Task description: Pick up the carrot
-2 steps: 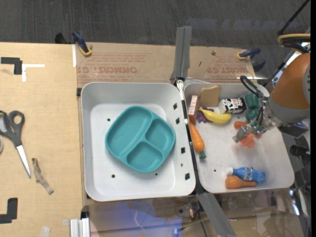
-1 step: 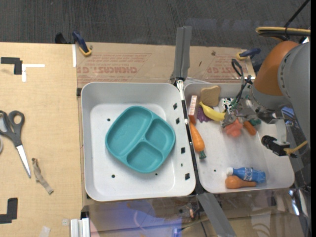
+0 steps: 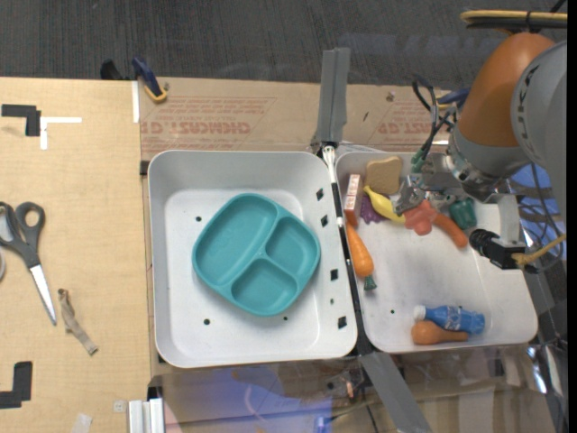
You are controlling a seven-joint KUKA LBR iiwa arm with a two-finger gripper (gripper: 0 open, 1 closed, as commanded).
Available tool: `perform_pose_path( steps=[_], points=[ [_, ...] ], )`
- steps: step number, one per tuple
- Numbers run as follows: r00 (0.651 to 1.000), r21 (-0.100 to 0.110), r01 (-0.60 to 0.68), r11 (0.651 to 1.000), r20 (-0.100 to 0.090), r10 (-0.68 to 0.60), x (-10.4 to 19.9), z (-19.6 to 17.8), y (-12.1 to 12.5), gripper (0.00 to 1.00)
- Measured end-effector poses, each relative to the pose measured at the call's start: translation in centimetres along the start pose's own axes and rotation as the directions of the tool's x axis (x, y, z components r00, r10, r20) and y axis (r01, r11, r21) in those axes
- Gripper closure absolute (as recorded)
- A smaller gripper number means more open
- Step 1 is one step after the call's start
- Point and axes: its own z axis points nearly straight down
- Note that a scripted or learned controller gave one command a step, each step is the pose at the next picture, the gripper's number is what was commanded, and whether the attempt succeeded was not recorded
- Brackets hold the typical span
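Well, two white bins sit side by side on the bench; the left bin [image 3: 162, 269] holds a teal plate [image 3: 257, 253] with three parts; the right bin [image 3: 505, 305] holds the toy food. The carrot [image 3: 360, 253] lies along the left wall of the right bin, thin end up, with a small green stem at its low end. Near the top of that bin are a tan bread slice [image 3: 383, 173], a yellow banana [image 3: 383, 205], a purple thing beside it and a red and orange toy [image 3: 433, 218]. The gripper [image 3: 416, 190] hangs over that pile, well apart from the carrot; I cannot tell how its claw is set. A blue bottle [image 3: 453, 317] and an orange piece [image 3: 437, 334] lie at the bottom. Brown cardboard [image 3: 225, 120] behind the bins has red writing, upside down and too faint to read. Scissors [image 3: 27, 251] lie on the bench at the left.
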Motion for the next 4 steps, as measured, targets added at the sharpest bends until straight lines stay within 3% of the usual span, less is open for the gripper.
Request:
perform_pose_path(
  steps=[1,2,3,4],
  points=[
    [0.932,0.003,-0.362,0.932,0.001,0.362,-3.1,-7.9,-3.3,1.0],
    [0.652,0.003,-0.758,0.652,0.003,0.758,-2.6,-5.5,-0.4,1.0],
    [0.379,0.002,-0.926,0.379,0.003,0.926,-6.8,-4.4,1.0,1.0],
    [0.233,0.003,-0.973,0.233,0.003,0.973,-8.7,-3.5,-0.6,1.0]
  ],
)
